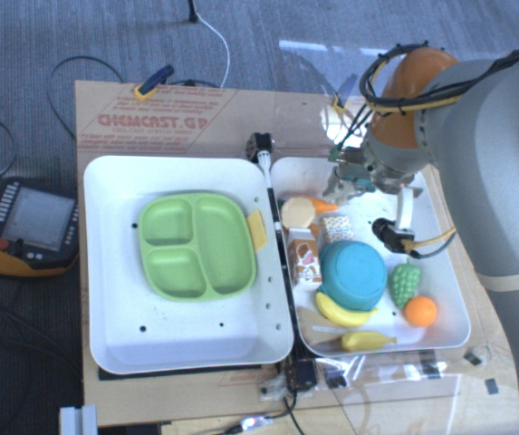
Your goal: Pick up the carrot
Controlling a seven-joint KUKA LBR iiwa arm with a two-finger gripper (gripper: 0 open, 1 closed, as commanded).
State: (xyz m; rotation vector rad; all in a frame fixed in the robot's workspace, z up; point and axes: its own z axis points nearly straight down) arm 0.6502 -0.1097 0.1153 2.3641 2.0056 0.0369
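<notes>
A handheld controller [24, 229] lies on the floor left of the tabletop [150, 125]. The left bin [114, 333] holds a green plate [196, 246]. In the right bin [449, 324], a bun [297, 212] sits at the upper left, the carrot [325, 207] just beside it as a small orange sliver. The pincer [342, 187] hangs just above and right of the carrot; its spread cannot be told, nor whether it touches. Below lie a carton [303, 257], blue bowl [354, 273], banana [339, 310], green fruit [405, 282] and orange [419, 311].
</notes>
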